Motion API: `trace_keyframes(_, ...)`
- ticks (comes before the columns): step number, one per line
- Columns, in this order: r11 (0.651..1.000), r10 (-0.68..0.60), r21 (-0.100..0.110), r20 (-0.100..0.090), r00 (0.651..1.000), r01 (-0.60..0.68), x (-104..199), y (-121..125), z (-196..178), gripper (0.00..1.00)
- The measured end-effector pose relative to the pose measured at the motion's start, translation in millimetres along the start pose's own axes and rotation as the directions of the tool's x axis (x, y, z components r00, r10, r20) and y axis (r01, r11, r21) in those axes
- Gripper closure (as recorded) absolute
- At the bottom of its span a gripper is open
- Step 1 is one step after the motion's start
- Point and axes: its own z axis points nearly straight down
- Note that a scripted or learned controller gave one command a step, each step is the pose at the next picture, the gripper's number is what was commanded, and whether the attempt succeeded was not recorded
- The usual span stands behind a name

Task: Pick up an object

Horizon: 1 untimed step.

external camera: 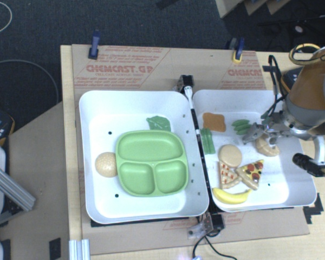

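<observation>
the gripper is low in the right bin, near the 2 o'clock part of it. it sits right by a small tan toy food, close to touching it. i cannot tell how wide the tool is or if it grips anything, because the metal bits blur together there.

the tan toy food looks like the thing to pick. i think it is light and hard, like plastic, and a bit smooth, so it could slip. it is small and round, so i would pinch it across its middle.

other toys lie close. a green bean toy is at 9 o'clock from the gripper. a round bun is at 8 o'clock. the pizza slices and the banana are down at 7 o'clock. a brown toast is farther off at 9 o'clock.

the left bin holds a green tray.
</observation>
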Motion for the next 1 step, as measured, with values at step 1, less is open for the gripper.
trace_keyframes(1, 1.000, 0.001, -0.025, 0.006, 1.000, -0.001, 52.0, -61.1, 9.0, 0.00)
